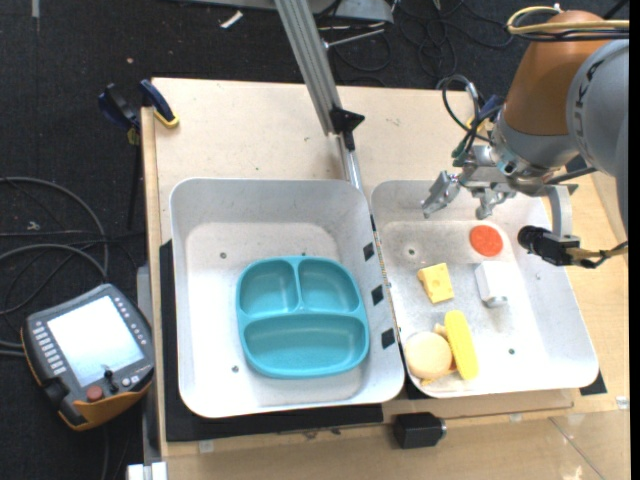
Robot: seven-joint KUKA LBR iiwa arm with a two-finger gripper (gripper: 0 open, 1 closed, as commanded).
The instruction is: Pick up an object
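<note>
The right bin (540, 353) holds an orange round piece (486, 239), a yellow cheese wedge (436, 282), a small grey block (490, 284), a yellow banana-like piece (460, 344) and a cream ball (428, 355). My gripper (462, 196) hangs over the bin's far edge, open, its two fingers spread with nothing between them. It is just above and left of the orange round piece, apart from it.
The left bin (200, 228) holds a teal divided plate (300, 315). A metal pole (310, 48) slants down between the bins at the back. A teach pendant (85, 353) lies on the floor at left. Blue-and-yellow clamps (140, 103) sit at the bench's far left corner.
</note>
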